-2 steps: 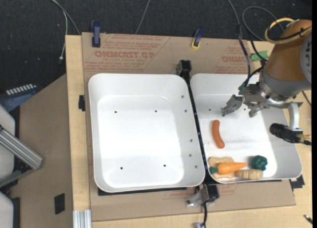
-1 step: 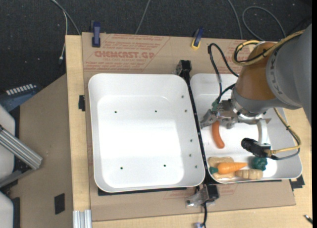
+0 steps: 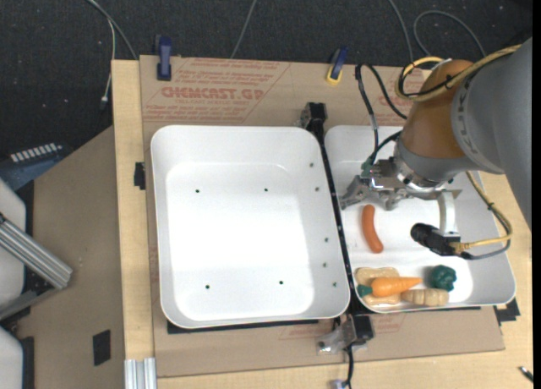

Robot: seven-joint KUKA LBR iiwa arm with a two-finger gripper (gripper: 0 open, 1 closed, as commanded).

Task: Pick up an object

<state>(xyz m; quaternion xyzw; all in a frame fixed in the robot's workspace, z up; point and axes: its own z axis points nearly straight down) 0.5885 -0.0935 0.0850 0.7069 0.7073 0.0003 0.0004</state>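
- Arm: grey, with an orange band above the wrist. It enters from the right of the view and bends down over the upper half of the right bin.
- Gripper: a metallic head low over the right bin, close to the wall shared with the left bin. Nothing is seen held in it. Whether it is open or closed cannot be told from this angle.
- Sausage: an orange-red toy lying lengthwise on the floor of the right bin. It sits just below the gripper in the view, apart from it, and is the nearest item to it.
- Carrot: an orange toy lying crosswise near the front wall of the right bin, well clear of the gripper.
- Pale piece: cream-coloured, touching the carrot on its upper left side.
- Beige piece: lying against the front wall, just beside the carrot's tip.
- Green piece: dark green and rounded, just right of the carrot's tip and above the beige piece. Its kind cannot be made out.
- Left bin: shallow and white, with four small dark dots on its floor.
- Bench: a brown board with red print, carrying both bins side by side. A blue clamp grips its far edge.
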